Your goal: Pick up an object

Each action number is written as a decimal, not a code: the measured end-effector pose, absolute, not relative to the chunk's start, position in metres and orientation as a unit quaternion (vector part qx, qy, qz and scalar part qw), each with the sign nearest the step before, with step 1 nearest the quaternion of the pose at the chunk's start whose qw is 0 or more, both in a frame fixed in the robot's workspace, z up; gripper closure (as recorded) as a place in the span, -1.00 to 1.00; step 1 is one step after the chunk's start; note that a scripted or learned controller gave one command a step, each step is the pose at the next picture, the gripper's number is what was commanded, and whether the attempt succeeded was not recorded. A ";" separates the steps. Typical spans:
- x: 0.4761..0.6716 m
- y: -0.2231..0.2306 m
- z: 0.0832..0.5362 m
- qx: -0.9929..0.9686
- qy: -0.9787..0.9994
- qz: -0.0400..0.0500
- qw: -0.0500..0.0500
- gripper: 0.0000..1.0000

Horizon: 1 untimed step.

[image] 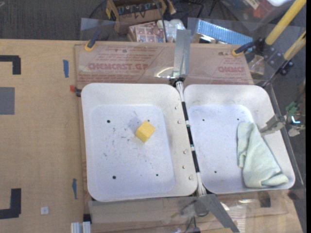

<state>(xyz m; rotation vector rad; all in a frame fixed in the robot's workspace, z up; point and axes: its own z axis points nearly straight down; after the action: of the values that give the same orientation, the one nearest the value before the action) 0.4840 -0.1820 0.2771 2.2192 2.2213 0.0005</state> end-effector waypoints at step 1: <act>0.480 -0.124 0.245 0.488 0.873 0.000 0.000 -1.00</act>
<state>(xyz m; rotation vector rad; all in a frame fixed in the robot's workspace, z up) 0.4798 -0.1244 0.2447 1.5319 2.7425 0.0008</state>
